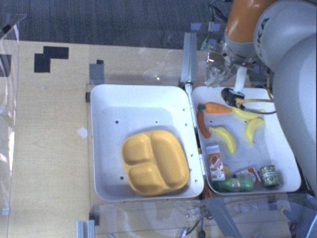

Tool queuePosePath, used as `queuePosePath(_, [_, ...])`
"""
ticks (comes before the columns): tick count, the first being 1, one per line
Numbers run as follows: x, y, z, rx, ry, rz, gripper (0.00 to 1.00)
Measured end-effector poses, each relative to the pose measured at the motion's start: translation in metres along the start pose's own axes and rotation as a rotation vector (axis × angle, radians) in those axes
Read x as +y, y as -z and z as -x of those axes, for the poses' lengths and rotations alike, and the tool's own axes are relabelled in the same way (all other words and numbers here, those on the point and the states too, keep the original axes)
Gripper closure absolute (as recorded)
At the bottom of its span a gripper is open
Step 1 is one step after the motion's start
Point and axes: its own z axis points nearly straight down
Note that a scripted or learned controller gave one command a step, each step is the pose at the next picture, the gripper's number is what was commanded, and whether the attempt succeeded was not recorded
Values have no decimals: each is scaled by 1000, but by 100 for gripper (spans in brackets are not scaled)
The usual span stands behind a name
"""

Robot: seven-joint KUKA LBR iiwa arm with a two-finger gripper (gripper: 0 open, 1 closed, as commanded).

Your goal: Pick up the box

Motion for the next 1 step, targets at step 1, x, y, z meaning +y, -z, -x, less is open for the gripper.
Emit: queuePosePath(1, [-46, -74, -125, 12, 148, -11, 100])
